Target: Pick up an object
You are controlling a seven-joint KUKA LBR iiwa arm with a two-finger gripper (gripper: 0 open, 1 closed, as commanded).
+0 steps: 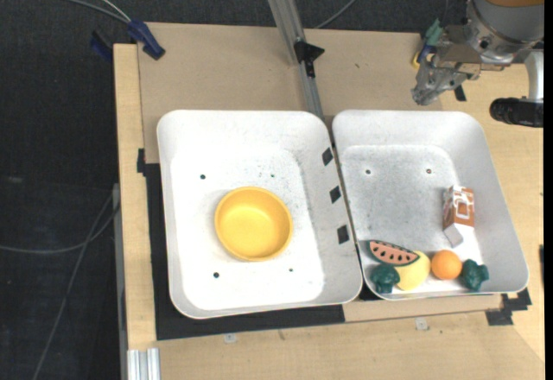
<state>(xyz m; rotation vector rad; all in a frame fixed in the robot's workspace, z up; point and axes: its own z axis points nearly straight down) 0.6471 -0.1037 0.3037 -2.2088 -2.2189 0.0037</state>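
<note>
While the gripper [429, 91] hangs above the bench just beyond the far rim of the right bin [484, 145], its fingers look close together with nothing between them. Along that bin's near edge lie a watermelon slice [394, 252], a yellow piece [416, 271], an orange [446, 266] and two green pieces [473, 275]. A yellow bowl [252, 223] sits in the left bin [186, 197].

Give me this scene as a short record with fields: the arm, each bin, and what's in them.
arm: gripper above the bench, past the far edge of the right bin
left bin: yellow bowl
right bin, near edge: watermelon slice, lemon, orange, two dark green pieces
right bin, right side: small carton
held: nothing visible
</note>
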